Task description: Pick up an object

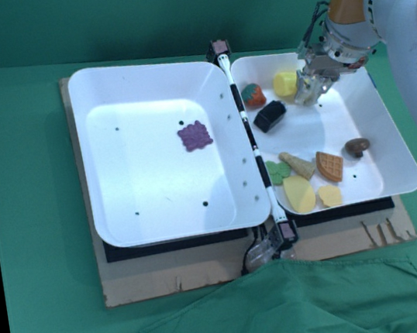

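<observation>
A green-draped bench [38, 228] carries two shallow white bins side by side, with a grey robot arm [410, 51] reaching in from the right.

The gripper [311, 91] hangs low over the far end of the right bin [396, 163], just beside a yellow block [285, 83]; how its jaws stand cannot be told, and nothing is seen held. Near the block lie a red strawberry-like piece [253, 96] and a black object [270, 116]. Toward the near end sit a brown mushroom shape [358, 147], an orange waffle piece [330, 166], a tan cone [298, 164], a green leafy piece [277, 170] and two yellow slices [300, 193]. The left bin [103, 92] holds a purple grape-like cluster [195, 136] near its middle. Brown cardboard [172, 281] underlies both bins.
</observation>
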Tool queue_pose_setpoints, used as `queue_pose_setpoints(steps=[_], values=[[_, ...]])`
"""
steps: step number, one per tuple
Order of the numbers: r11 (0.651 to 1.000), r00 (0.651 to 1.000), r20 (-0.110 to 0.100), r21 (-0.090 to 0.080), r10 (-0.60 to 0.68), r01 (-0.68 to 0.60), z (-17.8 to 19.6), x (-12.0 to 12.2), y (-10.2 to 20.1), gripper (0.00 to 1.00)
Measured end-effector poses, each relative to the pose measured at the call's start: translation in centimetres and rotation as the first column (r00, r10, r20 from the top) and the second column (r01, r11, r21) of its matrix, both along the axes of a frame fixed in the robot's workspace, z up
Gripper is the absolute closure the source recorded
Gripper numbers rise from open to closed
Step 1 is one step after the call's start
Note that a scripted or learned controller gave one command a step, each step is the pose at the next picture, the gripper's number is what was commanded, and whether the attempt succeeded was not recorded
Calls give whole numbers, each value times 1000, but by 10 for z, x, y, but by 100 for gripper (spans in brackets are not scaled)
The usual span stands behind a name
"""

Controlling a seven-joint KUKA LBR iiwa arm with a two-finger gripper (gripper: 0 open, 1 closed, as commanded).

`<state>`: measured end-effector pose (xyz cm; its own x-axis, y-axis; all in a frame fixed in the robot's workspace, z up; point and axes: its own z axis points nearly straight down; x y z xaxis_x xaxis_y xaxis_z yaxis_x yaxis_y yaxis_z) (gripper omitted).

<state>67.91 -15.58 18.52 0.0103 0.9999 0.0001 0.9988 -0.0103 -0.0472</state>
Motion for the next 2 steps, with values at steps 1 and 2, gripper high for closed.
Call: queue_pose_setpoints(steps=[1,2], values=[[1000,999,-32,27,12,-11,-4,11,-18,100],[1000,1000,-18,10,4,-3,-3,8,-14,100]])
